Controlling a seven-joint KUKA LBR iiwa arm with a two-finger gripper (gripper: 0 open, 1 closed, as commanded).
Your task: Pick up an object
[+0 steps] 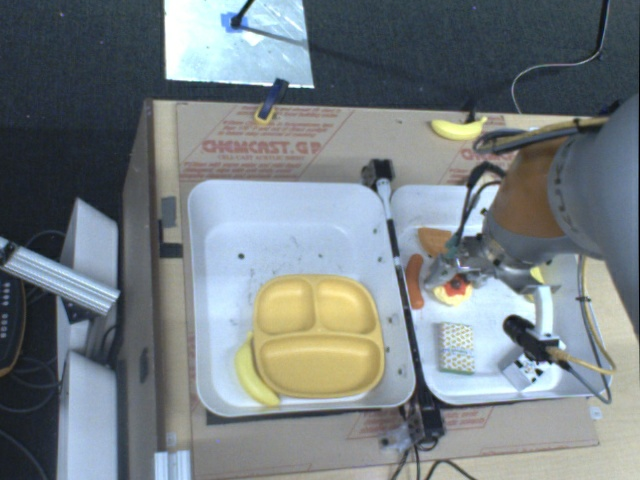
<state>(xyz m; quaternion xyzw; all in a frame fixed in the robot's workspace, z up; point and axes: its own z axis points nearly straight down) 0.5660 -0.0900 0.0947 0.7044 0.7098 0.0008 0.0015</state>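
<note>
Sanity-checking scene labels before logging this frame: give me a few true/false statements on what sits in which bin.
1. The yellow divided plate lies in the left bin. True.
2. A banana lies beside the plate in the left bin. True.
3. The patterned small box is in the left bin. False: it is in the right bin.
4. The gripper hangs over the left bin. False: it is over the right bin.
5. The hot dog lies outside the bins. False: it is in the right bin, near its left wall.
</note>
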